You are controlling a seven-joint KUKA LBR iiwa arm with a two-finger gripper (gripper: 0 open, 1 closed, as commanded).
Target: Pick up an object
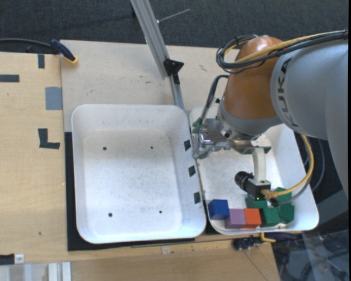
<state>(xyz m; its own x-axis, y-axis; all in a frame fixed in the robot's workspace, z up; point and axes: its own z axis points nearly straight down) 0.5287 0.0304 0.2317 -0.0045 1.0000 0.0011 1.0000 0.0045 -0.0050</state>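
Observation:
Along the near edge of the right bin (223,179) lies a row of small blocks: a blue cube (218,208), a purple block (237,217), an orange block (253,216) and green blocks (276,213). My gripper (202,143) hangs low at the right bin's far left side, close to the wall shared with the left bin (77,174). It is well behind the blocks and apart from them. The big orange wrist band hides the bin's far part.
A slanted aluminium rail (152,35) runs down from the top to the bins' shared corner. A blue and yellow clamp (64,50) lies on the bench at the far left. Black tape marks (45,138) dot the wooden bench left of the bins.

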